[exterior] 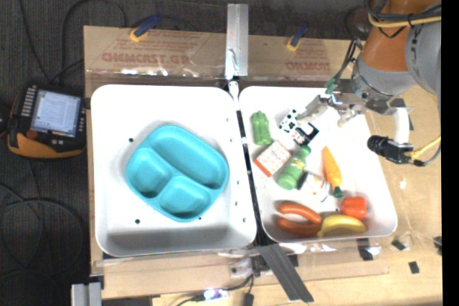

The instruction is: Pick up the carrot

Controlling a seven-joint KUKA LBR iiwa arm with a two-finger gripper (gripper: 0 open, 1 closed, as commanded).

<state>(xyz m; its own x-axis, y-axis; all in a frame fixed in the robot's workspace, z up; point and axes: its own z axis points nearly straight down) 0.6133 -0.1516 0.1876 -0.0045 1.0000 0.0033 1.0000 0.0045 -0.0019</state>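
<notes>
One carrot, two white bins, one blue tray

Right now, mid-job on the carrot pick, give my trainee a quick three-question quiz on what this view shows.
1. True or false: the carrot lies in the same bin as the blue divided plate.
2. Multiple choice: the gripper is A) over the far part of the right bin, apart from the carrot; B) closed on the carrot; C) over the left bin.
3. Fill in: at the right bin's near edge, beside the hot dog, lies a yellow ____.

Key: 1 false, the carrot is in the right bin, the plate in the left; 2 A; 3 banana.
</notes>
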